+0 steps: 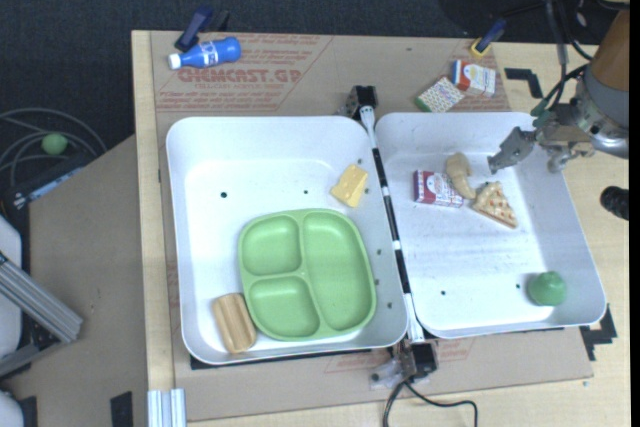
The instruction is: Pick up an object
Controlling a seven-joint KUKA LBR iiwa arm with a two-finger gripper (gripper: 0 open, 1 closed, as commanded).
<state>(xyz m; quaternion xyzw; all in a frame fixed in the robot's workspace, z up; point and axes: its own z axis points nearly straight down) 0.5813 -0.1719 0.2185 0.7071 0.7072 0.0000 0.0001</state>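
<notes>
Dark carpet behind, pale surface (pixel 150 165) in front, two shallow white bins side by side on it. Closest to the hand (pixel 512 153): a tan, lumpy piece (pixel 460 173) near the middle of the right bin (pixel 570 215), lying just to the hand's left and a little toward the camera, long axis running roughly from the bin's back toward its front. Touching or nearly touching it on the left, a small red-and-white packet (pixel 438 189); just to its right, a triangular wedge like a pizza slice (pixel 494 204), point toward the front right. Well apart, in the front right corner of the same bin, a green ball (pixel 546 288).

Hand reaching in from the right over the bin's back right part, grey fingertip angled down-left toward the tan piece, nothing seen between the fingers; how far apart the fingers stand, impossible to tell from this angle. Likely step: approach, with no object lifted yet. Short move down and left probably enough for the tan piece or the wedge, though crowding by the packet a risk for a clean grasp.

Across the divider, in the left bin (pixel 200 155): a green divided plate (pixel 303 273), a yellow wedge (pixel 349 185) behind it, a tan block (pixel 233 322) at the front left. Behind the bins, a blue-and-white bottle (pixel 205 53) and small printed cards (pixel 458 87).
</notes>
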